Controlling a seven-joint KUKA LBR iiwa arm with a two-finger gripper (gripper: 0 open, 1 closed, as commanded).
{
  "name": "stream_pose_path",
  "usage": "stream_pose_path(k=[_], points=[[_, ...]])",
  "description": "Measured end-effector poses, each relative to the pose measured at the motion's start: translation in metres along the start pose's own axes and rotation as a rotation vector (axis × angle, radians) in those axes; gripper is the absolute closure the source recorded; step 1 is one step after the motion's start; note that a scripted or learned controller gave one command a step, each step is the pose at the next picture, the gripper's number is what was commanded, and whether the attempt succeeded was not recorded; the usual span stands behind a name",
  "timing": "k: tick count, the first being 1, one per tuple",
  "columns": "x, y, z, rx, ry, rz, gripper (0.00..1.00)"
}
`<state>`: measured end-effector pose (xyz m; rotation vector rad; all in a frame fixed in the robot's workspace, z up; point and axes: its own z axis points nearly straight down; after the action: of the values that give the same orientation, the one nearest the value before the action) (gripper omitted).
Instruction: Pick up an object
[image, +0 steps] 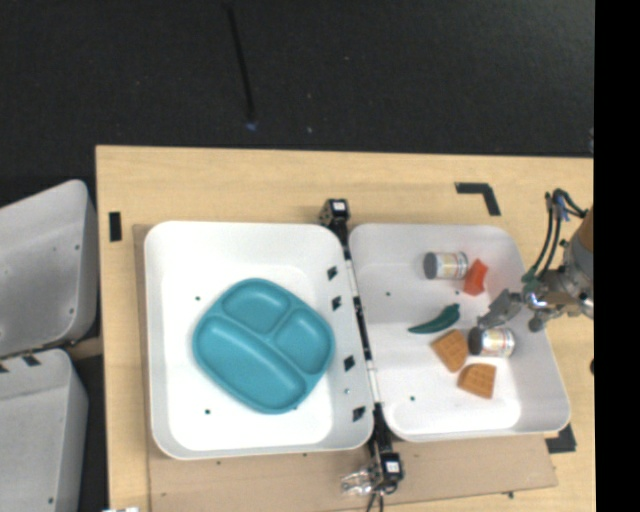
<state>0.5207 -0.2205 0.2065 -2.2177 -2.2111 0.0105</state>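
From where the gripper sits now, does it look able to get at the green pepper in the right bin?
Probably yes. The gripper hovers over the right bin, and the green pepper lies uncovered just beside it, though a waffle piece sits close below.

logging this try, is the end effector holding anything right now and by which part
It cannot be told. The end effector sits right at the small silver can in the right bin, but the view is too small to show whether the can is gripped.

Right bin (400, 395) cluttered; left w/ tray (262, 343).
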Motion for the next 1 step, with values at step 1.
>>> stream_pose_path(k=[1], points=[[0.0006,0.0031,-0.0072,-0.013,-0.003,-0.004,0.00]])
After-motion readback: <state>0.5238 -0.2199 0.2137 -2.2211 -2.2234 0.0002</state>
